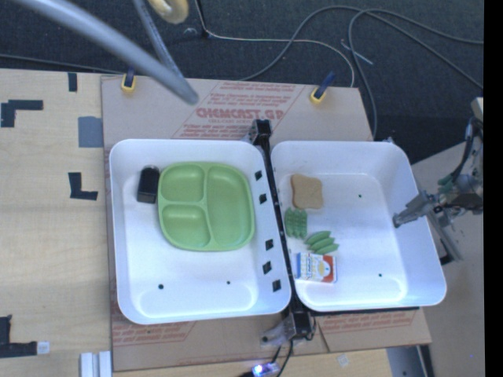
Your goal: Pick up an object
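Nothing's been picked up yet, by the look of it. The gripper (402,217) is seen parked at the right bin's (369,157) right rim, and it can't be told how it's set; nothing is seen held by it. The candidates are all bunched along that bin's left side: a tan bread slice (306,192), a green leafy piece (296,223) just below it, pea pods (321,242), and a small red carton (316,268) nearest the front. So the approach step is probably what's in hand, and a reach across the bin plus a descent would be needed next.
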You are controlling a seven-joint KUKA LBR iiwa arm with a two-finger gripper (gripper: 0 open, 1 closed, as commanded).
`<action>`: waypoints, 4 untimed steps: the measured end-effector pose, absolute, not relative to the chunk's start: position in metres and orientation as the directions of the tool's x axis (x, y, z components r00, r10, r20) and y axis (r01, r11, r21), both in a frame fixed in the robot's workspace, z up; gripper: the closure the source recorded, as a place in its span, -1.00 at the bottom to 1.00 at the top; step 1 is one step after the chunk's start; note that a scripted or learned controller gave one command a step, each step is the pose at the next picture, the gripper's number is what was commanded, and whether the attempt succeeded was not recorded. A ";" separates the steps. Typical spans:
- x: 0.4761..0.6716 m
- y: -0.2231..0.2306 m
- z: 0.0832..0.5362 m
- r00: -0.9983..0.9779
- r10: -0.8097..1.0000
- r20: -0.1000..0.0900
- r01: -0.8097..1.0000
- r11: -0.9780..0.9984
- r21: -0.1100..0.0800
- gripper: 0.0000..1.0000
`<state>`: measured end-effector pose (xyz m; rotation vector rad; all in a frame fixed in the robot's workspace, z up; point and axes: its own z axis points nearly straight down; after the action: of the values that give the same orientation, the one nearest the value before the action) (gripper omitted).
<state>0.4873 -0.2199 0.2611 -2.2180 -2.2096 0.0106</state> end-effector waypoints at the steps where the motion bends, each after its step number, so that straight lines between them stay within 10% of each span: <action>1: 0.490 -0.219 0.267 -0.001 1.000 0.000 1.000 0.001 -0.001 -1.00; 4: 0.494 -0.211 0.097 -0.001 1.000 0.003 1.000 0.002 -0.007 -1.00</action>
<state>0.4935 -0.2113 0.0975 -2.2147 -2.2180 0.0053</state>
